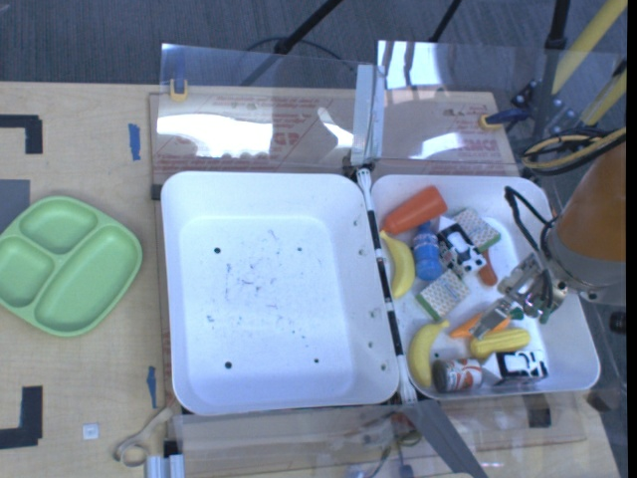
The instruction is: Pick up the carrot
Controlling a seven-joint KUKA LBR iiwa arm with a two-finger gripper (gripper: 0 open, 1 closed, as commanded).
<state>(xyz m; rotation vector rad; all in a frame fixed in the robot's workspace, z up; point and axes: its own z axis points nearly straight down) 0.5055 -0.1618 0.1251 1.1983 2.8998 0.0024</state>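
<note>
The carrot, a thick orange cone, lies at the back left of the right bin, its narrow end pointing left toward the divider. My gripper hangs low over the front right of that bin, well to the front and right of the carrot and apart from it. Its tip is above a small orange piece and a yellow toy. Nothing of the carrot is hidden.
The right bin is crowded: two bananas, a blue bottle, a black-and-white toy, checkered blocks, a small can. The left bin adjoins it. A green divided plate sits far left.
</note>
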